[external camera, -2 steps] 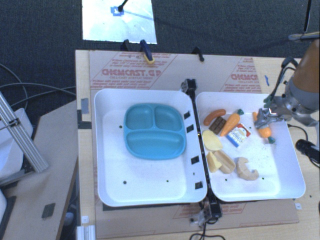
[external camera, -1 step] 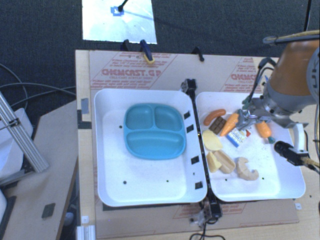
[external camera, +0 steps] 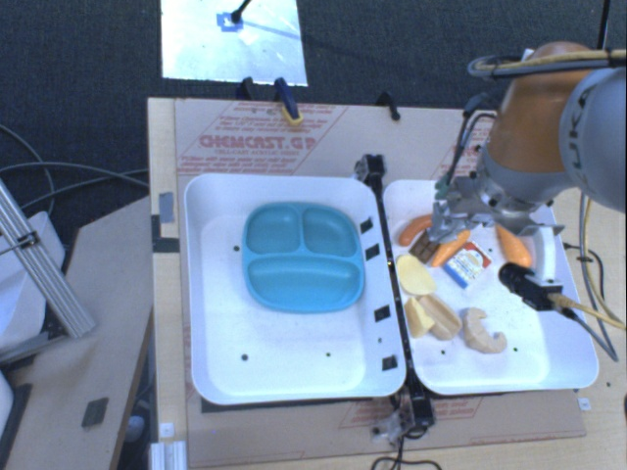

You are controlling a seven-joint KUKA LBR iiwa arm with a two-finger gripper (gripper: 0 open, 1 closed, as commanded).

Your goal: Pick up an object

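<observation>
Right shallow white bin (external camera: 563, 365): tool (external camera: 449, 231) lowered at 10 o'clock, directly over orange carrot-shaped piece (external camera: 450, 248); finger state cannot be told. Second orange piece (external camera: 414, 229) just beside, toward 9 o'clock. Left shallow white bin (external camera: 211, 292): blue three-compartment plastic plate (external camera: 303, 258) at centre.
</observation>
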